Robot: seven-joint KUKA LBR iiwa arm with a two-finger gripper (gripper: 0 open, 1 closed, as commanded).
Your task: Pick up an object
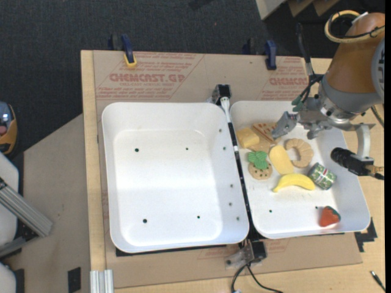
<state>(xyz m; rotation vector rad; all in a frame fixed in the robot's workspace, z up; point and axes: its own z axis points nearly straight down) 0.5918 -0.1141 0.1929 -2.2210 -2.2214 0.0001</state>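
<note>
- Two bins: smooth white plastic with a soft sheen.
- Bench board: matt brown cardboard-like sheet printed with red lettering.
- Floor: dark, rough carpet-like texture.
- Banana, strawberry: glossy moulded plastic.
- Arm: smooth orange band, grey metallic wrist.

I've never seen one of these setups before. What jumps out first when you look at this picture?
The bright toy food clustered in the right bin catches the eye: a yellow banana, a red strawberry near the front corner, a green leafy piece and a waffle. Above it, the grey and orange arm reaches in from the right, its hand hovering over the back of that pile.
</note>
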